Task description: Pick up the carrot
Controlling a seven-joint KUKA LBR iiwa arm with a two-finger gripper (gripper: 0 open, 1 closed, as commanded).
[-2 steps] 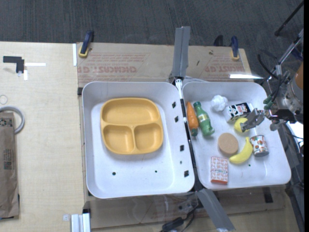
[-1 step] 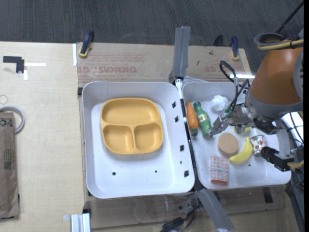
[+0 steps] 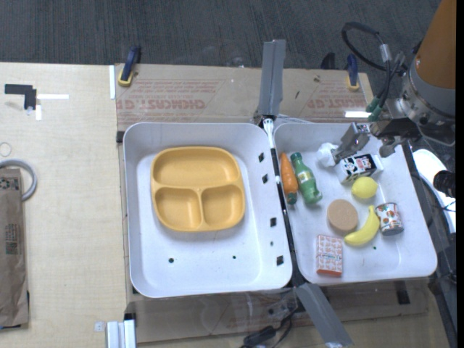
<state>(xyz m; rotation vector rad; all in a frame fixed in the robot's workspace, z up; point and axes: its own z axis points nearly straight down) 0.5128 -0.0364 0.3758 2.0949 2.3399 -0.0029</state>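
Observation:
The orange carrot (image 3: 288,177) lies lengthwise in the right bin (image 3: 406,267), close against its left wall, with a green bottle (image 3: 306,178) right beside it. My gripper (image 3: 367,149) hangs over the bin's back right part, well to the right of the carrot. Its fingers are open with nothing between them. It hovers just above a small black-and-white carton (image 3: 359,166).
In the right bin also lie a lemon (image 3: 365,187), a banana (image 3: 365,228), a tan round disc (image 3: 342,214), a small can (image 3: 390,218), an orange box (image 3: 329,255) and a white crumpled item (image 3: 328,152). A yellow divided plate (image 3: 197,188) lies in the left bin (image 3: 138,252).

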